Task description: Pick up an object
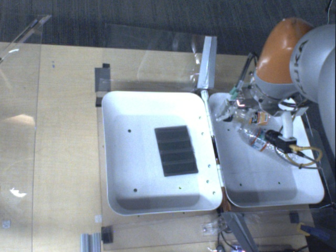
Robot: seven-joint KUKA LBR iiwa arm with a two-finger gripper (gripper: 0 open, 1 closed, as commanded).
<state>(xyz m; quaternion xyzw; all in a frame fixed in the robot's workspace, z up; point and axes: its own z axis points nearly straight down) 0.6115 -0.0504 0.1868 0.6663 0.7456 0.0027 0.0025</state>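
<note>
Bins numbered two on the bench [52,156], side by side and both shallow and white. The left bin [118,156] carried one object, a dark ribbed rectangular block [176,150], lying flat near the bin's middle, a little toward its right wall and turned slightly off square with the walls. It touched nothing else and sat well apart from the arm.

One arm [310,51], grey with an orange band [278,51], reached in over the right bin [262,177] at that bin's far edge. Its gripper [247,117] hung low over the far left part of that bin, near the wall shared with the left bin. Whether it was open or closed could not be told, since wires and small parts crowded the wrist and blurred its outline. Nothing could be seen held in it. A bundle of cables [291,146], black and yellow, trailed from the wrist across the right bin toward its right wall.

One upright metal post [207,62] stood at the far edge of the bench, between the two bins. The bench top was pale wood, with clear sheeting across its left part and far edge. Beyond the far edge lay dark grey carpet [131,4].
</note>
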